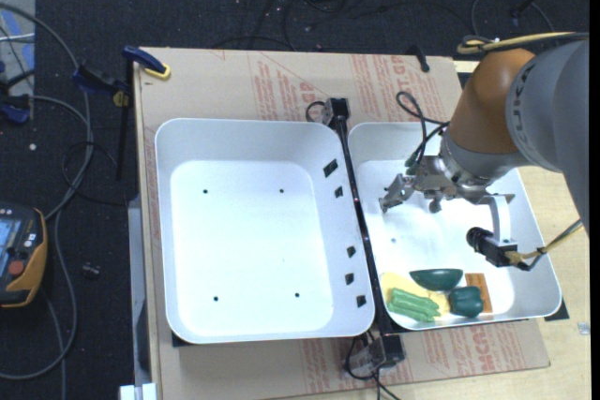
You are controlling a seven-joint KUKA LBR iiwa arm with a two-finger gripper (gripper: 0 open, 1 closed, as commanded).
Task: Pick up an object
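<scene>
Camera view, left to right: left bin (178, 201) has a bare floor, so it gives us nothing to pick. Divider (354, 211) with black clips runs between the bins. In the right bin (394, 145), candidates sit clustered in the near corner: a yellow flat piece (398, 282), a green ridged piece (413, 303), a dark teal bowl-like piece (438, 277), a teal chunk (466, 301), an orange flat piece (473, 281). We judge all of them light, probably plastic or foam; the green ridged piece looks easiest, pinch across its short width. The flat ones look hard to get under. Cluster is touching or nearly so, and the near wall is just beside it, so finger clearance is tight. Gripper (398, 198) hangs over the far-left part of the right bin, well apart from the cluster, nothing between its fingers; spread or pressed together, we cannot tell. Open floor lies between gripper and cluster for the approach.
</scene>
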